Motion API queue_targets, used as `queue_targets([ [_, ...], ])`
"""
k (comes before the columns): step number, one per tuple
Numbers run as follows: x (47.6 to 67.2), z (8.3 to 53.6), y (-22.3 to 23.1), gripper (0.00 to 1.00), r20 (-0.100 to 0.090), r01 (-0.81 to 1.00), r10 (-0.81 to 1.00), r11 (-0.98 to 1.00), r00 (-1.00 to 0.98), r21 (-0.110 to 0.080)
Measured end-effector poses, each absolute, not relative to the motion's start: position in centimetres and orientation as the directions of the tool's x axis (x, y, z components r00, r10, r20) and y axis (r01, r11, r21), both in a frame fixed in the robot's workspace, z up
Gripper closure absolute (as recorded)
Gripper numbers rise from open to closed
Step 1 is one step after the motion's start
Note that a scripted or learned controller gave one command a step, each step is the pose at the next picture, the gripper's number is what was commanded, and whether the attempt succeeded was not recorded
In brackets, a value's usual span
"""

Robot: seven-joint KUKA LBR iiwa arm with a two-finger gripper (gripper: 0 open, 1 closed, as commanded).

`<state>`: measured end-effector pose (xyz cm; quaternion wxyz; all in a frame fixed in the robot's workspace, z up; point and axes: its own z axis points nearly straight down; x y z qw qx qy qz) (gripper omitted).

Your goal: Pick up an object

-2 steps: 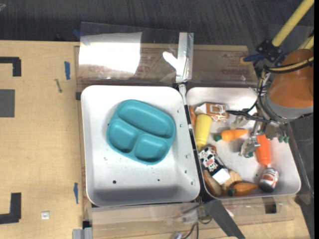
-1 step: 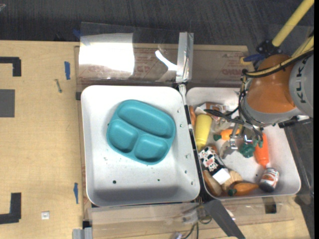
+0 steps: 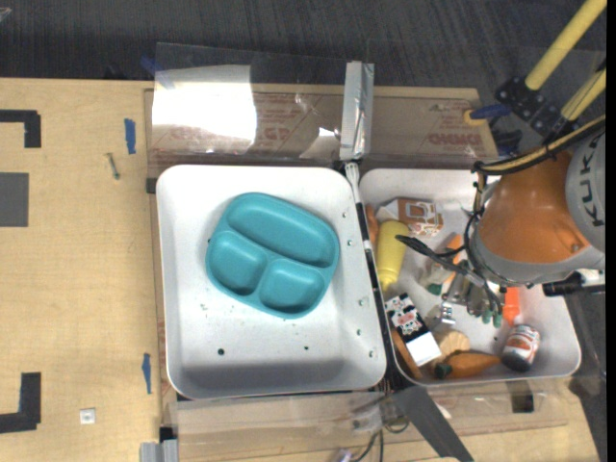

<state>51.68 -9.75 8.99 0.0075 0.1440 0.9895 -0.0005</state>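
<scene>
Arm (image 3: 539,215): reaching in from the right, low over the right bin (image 3: 563,359)
Gripper (image 3: 460,287): buried in the clutter, can't tell its state tbh
Right bin stuff: yellow bottle (image 3: 389,253), carrot (image 3: 472,362), small jar (image 3: 520,345), all loose
Left bin (image 3: 183,258): teal divided plate (image 3: 272,254) sitting in the middle
</scene>
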Motion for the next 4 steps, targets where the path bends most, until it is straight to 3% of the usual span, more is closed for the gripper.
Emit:
queue_targets([
  [1,62.2,12.7,-11.5,0.00,-0.006,0.348,0.348,0.938,-0.938,0.002],
  [2,54.0,8.9,-10.4,0.00,-0.012,0.287,0.287,0.958,-0.958,0.003],
  [3,57.1,8.9,-11.3,0.00,-0.013,0.212,0.212,0.977,-0.977,0.001],
  [4,57.8,8.9,-10.9,0.00,-0.011,0.403,0.403,0.915,-0.915,0.004],
])
